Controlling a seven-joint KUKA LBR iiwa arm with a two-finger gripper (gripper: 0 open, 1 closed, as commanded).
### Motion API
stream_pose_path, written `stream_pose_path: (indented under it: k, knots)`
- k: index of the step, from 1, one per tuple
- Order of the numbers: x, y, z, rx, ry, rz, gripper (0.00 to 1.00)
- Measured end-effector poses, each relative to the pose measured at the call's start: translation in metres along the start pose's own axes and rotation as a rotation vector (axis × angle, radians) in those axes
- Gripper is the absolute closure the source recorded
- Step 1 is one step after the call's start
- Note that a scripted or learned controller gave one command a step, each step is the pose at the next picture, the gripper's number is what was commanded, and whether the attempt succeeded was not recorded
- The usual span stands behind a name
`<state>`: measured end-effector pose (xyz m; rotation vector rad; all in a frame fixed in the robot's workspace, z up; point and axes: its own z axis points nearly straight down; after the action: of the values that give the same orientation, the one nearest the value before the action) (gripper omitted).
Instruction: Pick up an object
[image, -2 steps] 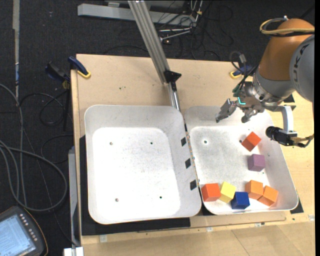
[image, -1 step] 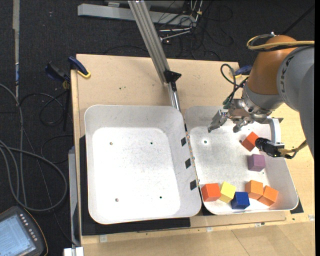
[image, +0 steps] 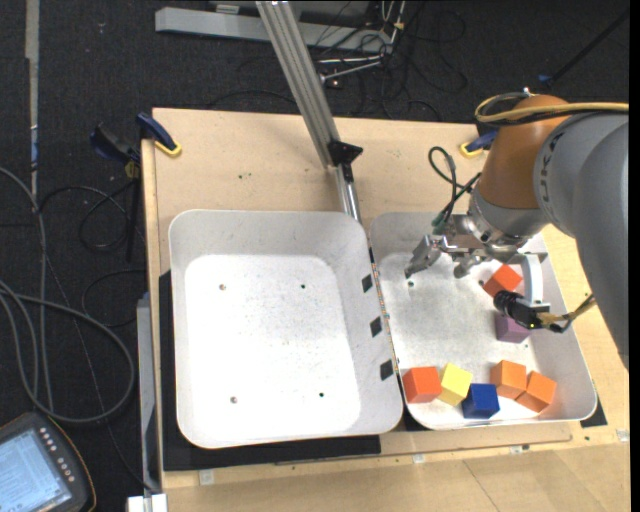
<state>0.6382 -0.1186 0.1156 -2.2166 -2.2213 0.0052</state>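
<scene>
Nearest, along the near wall of the right bin (image: 575, 395), lies a row of blocks: an orange block (image: 422, 383) at the left, a yellow block (image: 455, 383) touching it, a blue block (image: 481, 401) just beside that, and two more orange ones, one (image: 510, 375) set against the other (image: 540, 390), at the right end. That makes five in the row. Farther in, near the right wall, a purple block (image: 511, 326) sits partly behind a cable, and just beyond it another orange block (image: 503, 279) lies under the wrist. In all: four orange, one yellow, one blue, one purple, all in the right bin.

The gripper (image: 422, 259) hangs over the far middle of the right bin, left of the far orange block and apart from it. Its fingers look spread, with nothing between them.

The left bin (image: 190, 330) touches the right one along their shared wall, where three small black tabs sit.

Both bins rest on a tan wooden bench (image: 250, 150). A blue and yellow clamp (image: 155, 133) grips its far left corner. A grey metal pole (image: 305, 80) slants in from the far side. Around the bench is dark floor with black cables, and a screen (image: 30, 470) shows at the near left.
</scene>
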Motion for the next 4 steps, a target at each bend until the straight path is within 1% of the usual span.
stream_pose_path:
  k: [1, 2, 3, 4]
  knots:
    - [0.0, 0.0, 0.022, -0.003, -0.001, 0.001, 0.0]
    - [0.0, 0.001, 0.01, -0.007, -0.001, 0.002, 1.0]
    - [-0.005, 0.004, -0.035, -0.011, -0.002, 0.003, 1.0]
    - [-0.001, 0.004, -0.099, -0.013, -0.002, -0.001, 1.0]
